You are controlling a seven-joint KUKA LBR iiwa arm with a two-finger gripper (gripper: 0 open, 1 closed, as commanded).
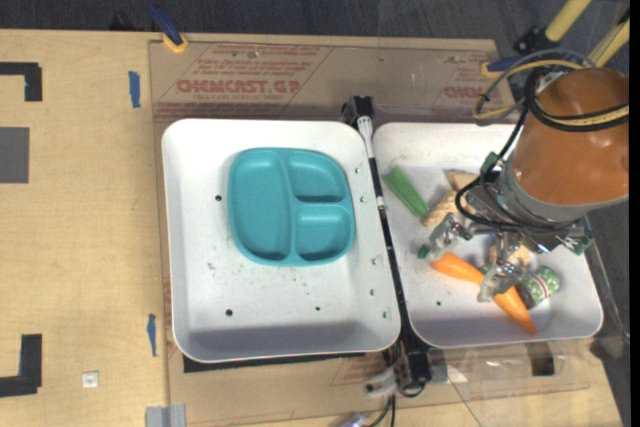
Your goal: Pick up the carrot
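Note:
The orange carrot (pixel 457 267) lies slanted in the right bin (pixel 575 320), its thick end at the left. Its lower right tip (pixel 518 308) shows past one gripper finger. My gripper (pixel 470 257) hangs low over the carrot under the orange-banded wrist (pixel 575 150). Its two metal fingers (pixel 443 236) stand spread apart, one up-left of the carrot and one across its middle. The jaws are open and not closed on the carrot.
In the right bin a green stick-shaped piece (pixel 407 191) lies at the upper left, a tan piece (pixel 443 206) beside it, and a small green-and-white can (pixel 544 286) right of the carrot. A teal divided plate (pixel 292 205) sits in the left bin (pixel 200 305). A black divider (pixel 380 215) separates the bins.

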